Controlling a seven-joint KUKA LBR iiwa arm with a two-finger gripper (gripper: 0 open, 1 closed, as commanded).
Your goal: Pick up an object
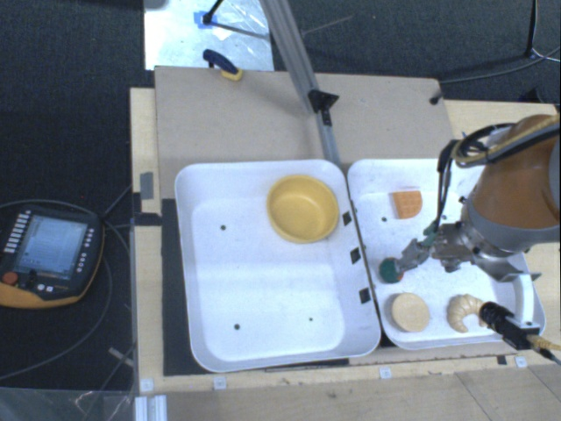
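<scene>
A: Where is the gripper (399, 266)?

B: Low in the right bin (372, 182), touching a small dark green object (388, 272). I cannot tell how its claw stands.

A: What else?

B: An orange cracker (407, 203), round biscuit (409, 312), croissant (465, 310); yellow bowl (302, 208) in the left bin (263, 323).

Bench (298, 117) with two white bins (210, 305) side by side
</scene>
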